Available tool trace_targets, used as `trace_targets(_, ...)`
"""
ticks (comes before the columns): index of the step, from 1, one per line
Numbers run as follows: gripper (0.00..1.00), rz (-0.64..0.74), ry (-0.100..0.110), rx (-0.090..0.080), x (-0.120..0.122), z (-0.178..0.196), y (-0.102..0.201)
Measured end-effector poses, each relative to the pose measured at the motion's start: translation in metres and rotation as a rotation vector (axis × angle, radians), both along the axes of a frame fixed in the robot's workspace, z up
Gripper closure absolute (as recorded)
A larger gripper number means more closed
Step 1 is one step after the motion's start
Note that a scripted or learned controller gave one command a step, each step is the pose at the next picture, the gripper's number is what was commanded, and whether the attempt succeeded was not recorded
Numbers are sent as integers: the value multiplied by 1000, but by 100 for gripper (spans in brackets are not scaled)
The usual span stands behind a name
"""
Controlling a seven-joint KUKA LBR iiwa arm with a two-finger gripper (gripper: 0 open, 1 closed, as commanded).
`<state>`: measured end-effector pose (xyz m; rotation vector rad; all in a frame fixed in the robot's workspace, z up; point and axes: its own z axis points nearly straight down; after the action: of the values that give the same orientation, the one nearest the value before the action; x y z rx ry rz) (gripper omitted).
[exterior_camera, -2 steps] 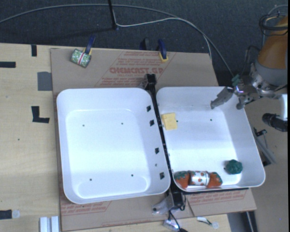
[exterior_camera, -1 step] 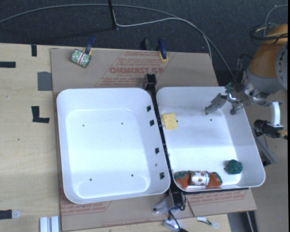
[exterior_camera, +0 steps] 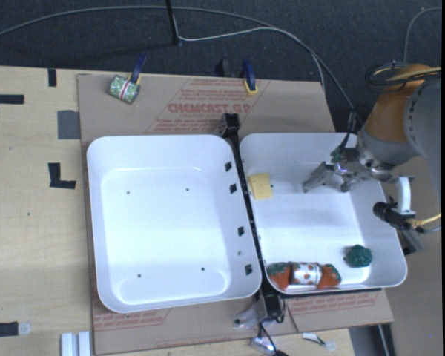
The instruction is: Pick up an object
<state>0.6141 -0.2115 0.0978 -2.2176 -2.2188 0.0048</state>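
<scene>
Over right bin point(exterior_camera: 322, 221): claw point(exterior_camera: 328, 178), fingers spread, gripping nothing. Left of claw: yellow block point(exterior_camera: 260, 186). Below claw: green lump point(exterior_camera: 358, 256), orange-red bottle point(exterior_camera: 304, 274) at front wall.

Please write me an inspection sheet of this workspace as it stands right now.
Surface: cardboard sheet on a wooden bench, bearing the left bin and the right bin.
Job's things: in the right bin, a yellow block near its left wall, a green lump and an orange-and-white packet along its front wall.
Clutter: small green item on the cardboard's far left corner.
Grippers: gripper over the right bin, holding nothing.
Cables: black cable across the dark floor.
Surroundings: clamps at the cardboard's far edge.
</scene>
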Motion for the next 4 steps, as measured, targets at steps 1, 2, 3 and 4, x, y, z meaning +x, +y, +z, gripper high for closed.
trace_targets(1,100,1,-5,-1,2,13,0)
trace_targets(2,100,0,-8,-2,0,57,-5)
trace_targets(3,100,0,-10,-2,-1,118,1)
trace_targets(4,100,0,-10,-3,3,177,-6)
